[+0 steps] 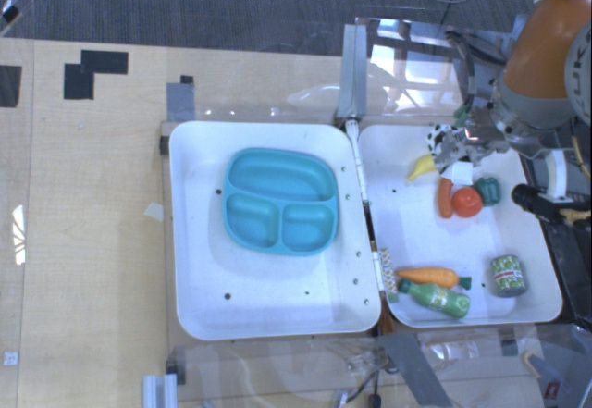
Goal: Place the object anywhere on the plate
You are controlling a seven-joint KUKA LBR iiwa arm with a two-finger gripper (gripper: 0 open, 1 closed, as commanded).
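The blue plate has nothing on it yet. The gripper hovers over the banana; I cannot tell its state

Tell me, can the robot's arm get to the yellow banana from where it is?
Probably yes. The gripper hangs over the right bin, just beside the yellow banana, which lies in the open with nothing on top. The orange toy sits close by but seems apart.
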